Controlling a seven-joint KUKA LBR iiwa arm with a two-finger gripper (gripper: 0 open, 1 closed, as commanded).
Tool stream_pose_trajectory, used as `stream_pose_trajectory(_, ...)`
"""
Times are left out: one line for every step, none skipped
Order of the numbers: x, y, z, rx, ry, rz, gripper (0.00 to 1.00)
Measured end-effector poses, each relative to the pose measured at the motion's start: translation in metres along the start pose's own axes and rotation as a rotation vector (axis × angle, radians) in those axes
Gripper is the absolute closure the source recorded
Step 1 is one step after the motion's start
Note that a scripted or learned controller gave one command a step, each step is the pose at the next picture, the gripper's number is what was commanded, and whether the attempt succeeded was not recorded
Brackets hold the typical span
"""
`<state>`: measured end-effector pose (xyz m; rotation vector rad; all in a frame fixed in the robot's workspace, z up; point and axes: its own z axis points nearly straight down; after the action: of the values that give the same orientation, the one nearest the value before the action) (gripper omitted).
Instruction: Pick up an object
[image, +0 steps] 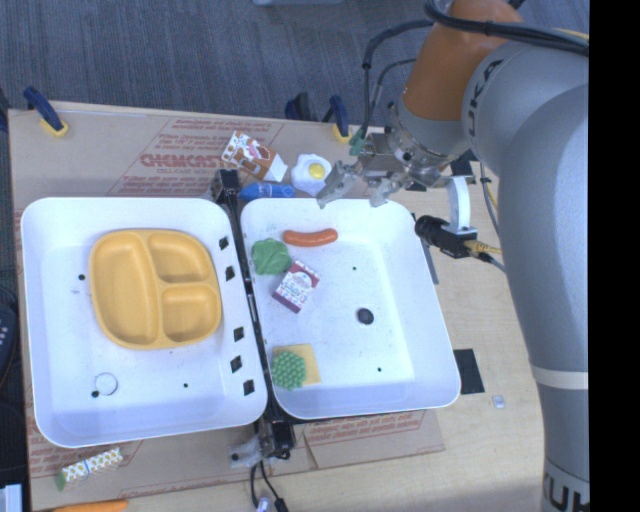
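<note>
Grey arm (540, 250) cut off at right, jaws apart, empty, above sausage (310, 237), right bin (435, 345).

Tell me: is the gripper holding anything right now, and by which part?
Nothing is held. The gripper hangs open over the right bin's far rim, above the sausage.

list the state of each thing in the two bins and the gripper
gripper: open, holding nothing, above the right bin's far rim
yellow divided tray: flat in the left bin, compartments bare
sausage: lying loose
red carton: on its side
green leaf toy: lying loose
green round toy: resting on a yellow square
</note>
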<state>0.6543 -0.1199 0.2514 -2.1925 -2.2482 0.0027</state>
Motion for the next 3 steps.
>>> stream_pose_trajectory(-0.002,0.001,0.147,0.006,0.002,0.03,0.0)
stream_pose_trajectory(0.027,0.003,0.16,0.003,0.001,0.014,0.0)
stream_pose_trajectory(0.028,-0.053,0.156,0.003,0.001,-0.019,0.0)
